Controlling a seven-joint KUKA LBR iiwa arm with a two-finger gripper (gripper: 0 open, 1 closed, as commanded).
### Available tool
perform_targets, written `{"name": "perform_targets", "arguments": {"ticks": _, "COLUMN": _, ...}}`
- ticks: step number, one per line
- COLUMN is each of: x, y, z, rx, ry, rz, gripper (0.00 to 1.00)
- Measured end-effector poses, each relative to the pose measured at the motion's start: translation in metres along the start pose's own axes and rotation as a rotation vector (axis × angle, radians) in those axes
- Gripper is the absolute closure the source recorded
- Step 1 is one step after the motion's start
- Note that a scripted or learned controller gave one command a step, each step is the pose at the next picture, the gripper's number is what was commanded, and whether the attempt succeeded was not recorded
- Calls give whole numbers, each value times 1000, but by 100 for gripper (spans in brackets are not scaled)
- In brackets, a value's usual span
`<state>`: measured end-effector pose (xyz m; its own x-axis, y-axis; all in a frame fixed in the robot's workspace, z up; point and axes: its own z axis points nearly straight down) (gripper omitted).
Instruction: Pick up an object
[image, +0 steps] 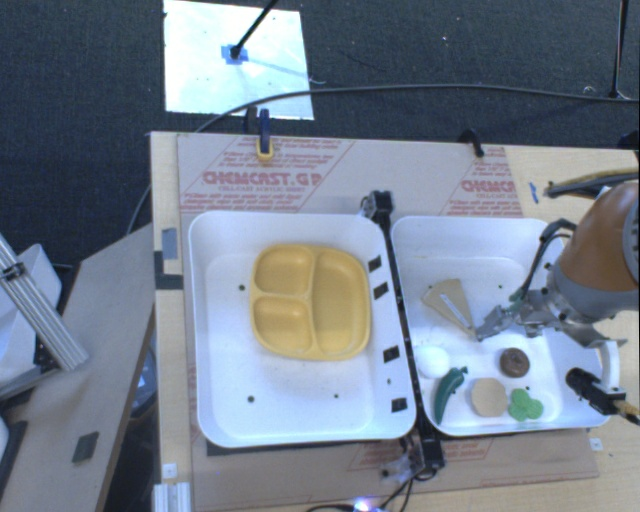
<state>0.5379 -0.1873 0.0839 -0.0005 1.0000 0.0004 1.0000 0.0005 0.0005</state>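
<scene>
My gripper (488, 327) hangs low over the middle of the right bin (500, 235), reaching in from the right. A tan wedge (448, 300) lies just to its left, close to the tip. Right of and below the tip sits a brown ring-shaped piece (514, 362). Along the bin's front lie a white ball (433, 360), a green pepper (449, 390), a tan disc (489, 397) and a green leafy piece (525, 405). I see nothing lifted off the bin floor.
The left bin (225, 400) holds a yellow divided plate (308, 302) at its middle. A ridge with black clips (388, 310) separates the two bins. The arm's orange and grey body (600, 255) covers the right bin's far right side.
</scene>
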Motion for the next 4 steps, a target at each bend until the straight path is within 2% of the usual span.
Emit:
{"name": "perform_targets", "arguments": {"ticks": 1, "x": 0, "y": 1, "z": -12, "rx": -3, "ry": -1, "rz": 0, "gripper": 100}}
{"name": "perform_targets", "arguments": {"ticks": 3, "x": 2, "y": 7, "z": -99, "rx": -6, "ry": -2, "rz": -4, "gripper": 100}}
{"name": "perform_targets", "arguments": {"ticks": 4, "x": -4, "y": 11, "z": -161, "rx": -7, "ry": -3, "rz": -5, "gripper": 100}}
